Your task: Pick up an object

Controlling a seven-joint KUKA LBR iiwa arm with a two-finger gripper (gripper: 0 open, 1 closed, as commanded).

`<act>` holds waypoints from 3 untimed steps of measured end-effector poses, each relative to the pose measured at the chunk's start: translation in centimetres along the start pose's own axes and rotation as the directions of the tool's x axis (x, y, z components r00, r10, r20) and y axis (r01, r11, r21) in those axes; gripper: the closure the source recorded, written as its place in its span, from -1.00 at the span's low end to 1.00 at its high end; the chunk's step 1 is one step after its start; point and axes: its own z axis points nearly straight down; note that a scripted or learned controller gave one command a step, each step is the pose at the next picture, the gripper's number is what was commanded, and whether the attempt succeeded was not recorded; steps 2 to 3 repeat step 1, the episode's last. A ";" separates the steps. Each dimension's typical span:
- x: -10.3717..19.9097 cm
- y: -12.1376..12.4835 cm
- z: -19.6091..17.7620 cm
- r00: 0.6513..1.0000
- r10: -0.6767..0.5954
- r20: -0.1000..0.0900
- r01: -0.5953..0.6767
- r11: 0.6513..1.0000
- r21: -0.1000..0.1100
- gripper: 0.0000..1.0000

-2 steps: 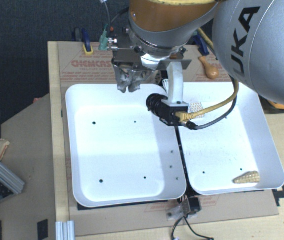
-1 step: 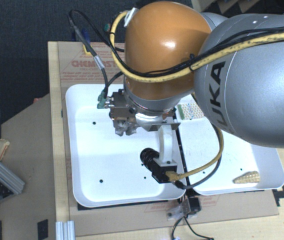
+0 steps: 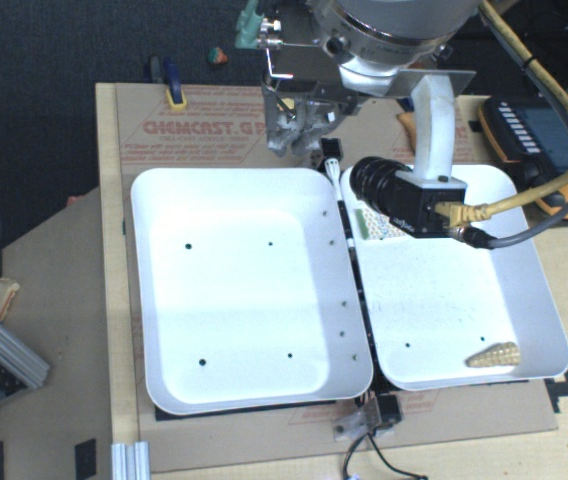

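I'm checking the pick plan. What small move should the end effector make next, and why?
Probably swing toward the right bin: the end effector hangs beyond the bins' far rims, while a tan ridged object lies in that bin's near corner.

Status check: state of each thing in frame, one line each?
Gripper: over the board past the bins' far edge, outside both bins.
Yellow cob: lying flat in the right bin, near right corner, untouched.
Green-white item: lying in the right bin, far left corner, partly hidden.
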 end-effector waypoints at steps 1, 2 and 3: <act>0.2 0.0 -0.1 1.000 -0.003 0.007 0.003 1.000 0.015 1.00; 0.2 0.0 -0.1 1.000 -0.003 0.007 0.003 1.000 0.015 1.00; 0.2 0.0 -0.1 1.000 -0.003 0.007 0.003 1.000 0.015 1.00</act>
